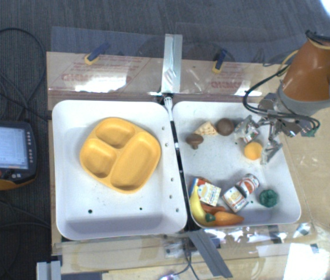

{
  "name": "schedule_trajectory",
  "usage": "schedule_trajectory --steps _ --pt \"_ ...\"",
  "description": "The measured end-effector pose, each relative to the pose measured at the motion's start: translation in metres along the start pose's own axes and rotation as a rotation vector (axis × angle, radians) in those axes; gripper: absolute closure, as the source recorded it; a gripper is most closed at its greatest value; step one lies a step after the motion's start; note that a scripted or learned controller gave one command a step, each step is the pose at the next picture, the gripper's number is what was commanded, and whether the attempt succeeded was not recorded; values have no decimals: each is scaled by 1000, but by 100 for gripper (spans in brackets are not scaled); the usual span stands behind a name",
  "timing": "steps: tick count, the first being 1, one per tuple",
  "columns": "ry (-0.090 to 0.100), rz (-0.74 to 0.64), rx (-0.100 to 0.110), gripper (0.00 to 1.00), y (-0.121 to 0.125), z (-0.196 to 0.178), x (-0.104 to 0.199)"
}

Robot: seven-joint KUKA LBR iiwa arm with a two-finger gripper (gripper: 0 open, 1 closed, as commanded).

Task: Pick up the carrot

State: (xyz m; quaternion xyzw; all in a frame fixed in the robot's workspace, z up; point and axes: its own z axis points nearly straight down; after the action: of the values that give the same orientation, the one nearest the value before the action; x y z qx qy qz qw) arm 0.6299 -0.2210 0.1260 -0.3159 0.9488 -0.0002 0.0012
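While astride the lemon (253, 151), gripper (258, 139) wide open.

The room light falls bright and even from above, so the two white bins (66, 156) read almost washed out. Glare pools on the clear plastic sheet (104, 74) behind them — pale streaks across its printing — and glints again on the metal at the near edge (241, 235). Shadows are short and soft, tucked under the yellow tray (120, 154). The whole picture is slightly soft and grainy; the top right corner blows out to white.
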Motion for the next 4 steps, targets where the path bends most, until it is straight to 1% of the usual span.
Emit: schedule_trajectory --steps 1,2,3,4 --pt "1 -23 0 0 8 9 12" --pt "-1 -121 0 0 4 25 -12" --pt "-6 -269 5 0 -4 36 -7" --pt "-13 -505 4 0 8 35 -3"
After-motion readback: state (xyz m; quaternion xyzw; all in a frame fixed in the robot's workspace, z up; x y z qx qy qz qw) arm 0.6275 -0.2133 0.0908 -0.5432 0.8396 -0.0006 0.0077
